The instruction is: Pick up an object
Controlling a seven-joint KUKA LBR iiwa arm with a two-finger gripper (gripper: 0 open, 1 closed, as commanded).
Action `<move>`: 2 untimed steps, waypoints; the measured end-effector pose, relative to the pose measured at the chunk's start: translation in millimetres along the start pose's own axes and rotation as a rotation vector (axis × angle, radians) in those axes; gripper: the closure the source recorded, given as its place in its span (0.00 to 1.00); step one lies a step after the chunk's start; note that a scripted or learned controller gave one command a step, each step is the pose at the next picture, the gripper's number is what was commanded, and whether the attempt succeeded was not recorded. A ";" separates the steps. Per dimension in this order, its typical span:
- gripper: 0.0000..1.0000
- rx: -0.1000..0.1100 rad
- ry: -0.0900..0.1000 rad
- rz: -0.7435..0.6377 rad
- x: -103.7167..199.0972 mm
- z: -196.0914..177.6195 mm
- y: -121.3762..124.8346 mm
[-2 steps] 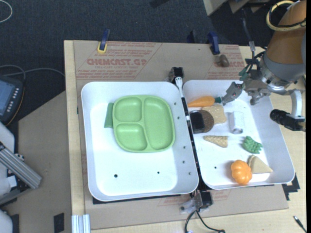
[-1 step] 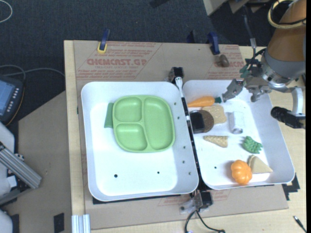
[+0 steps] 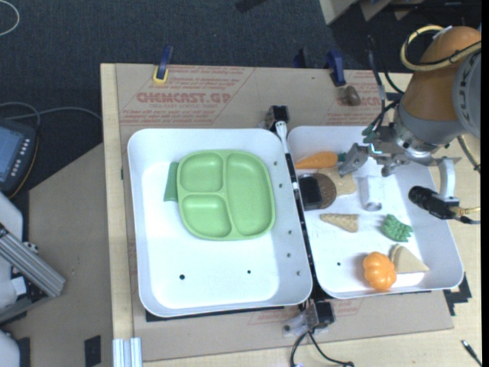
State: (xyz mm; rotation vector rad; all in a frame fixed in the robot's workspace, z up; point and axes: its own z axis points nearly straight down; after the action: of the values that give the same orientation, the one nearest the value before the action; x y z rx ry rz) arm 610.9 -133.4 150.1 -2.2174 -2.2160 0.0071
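The right bin [image 3: 439,239] holds several small objects. An orange carrot [image 3: 317,160] lies at its far left, with a brown round piece and a black block [image 3: 316,191] just in front of it. Nearer the front are a tan wedge [image 3: 340,222], a green leafy piece [image 3: 396,228], an orange fruit [image 3: 379,271] and a beige wedge [image 3: 409,260]. My gripper [image 3: 370,189] hangs over the far middle of this bin, to the right of the carrot and the brown piece. Nothing is seen held in it.
The left bin [image 3: 153,258] carries a green divided plate [image 3: 225,193] in its far half. A raised divider [image 3: 294,197] separates the two bins. The arm [image 3: 435,90] comes in from the upper right, with a black cable part [image 3: 432,201] over the right bin's right side.
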 end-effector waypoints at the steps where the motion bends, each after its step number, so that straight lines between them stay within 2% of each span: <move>1: 0.00 -0.016 -0.009 0.001 -9.8 53.7 2.5; 2: 0.00 -0.028 -0.009 -0.002 -11.9 54.7 9.4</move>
State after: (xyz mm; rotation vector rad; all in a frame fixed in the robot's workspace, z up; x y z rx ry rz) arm 619.9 -145.1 95.4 -2.2346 -2.2366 -0.0142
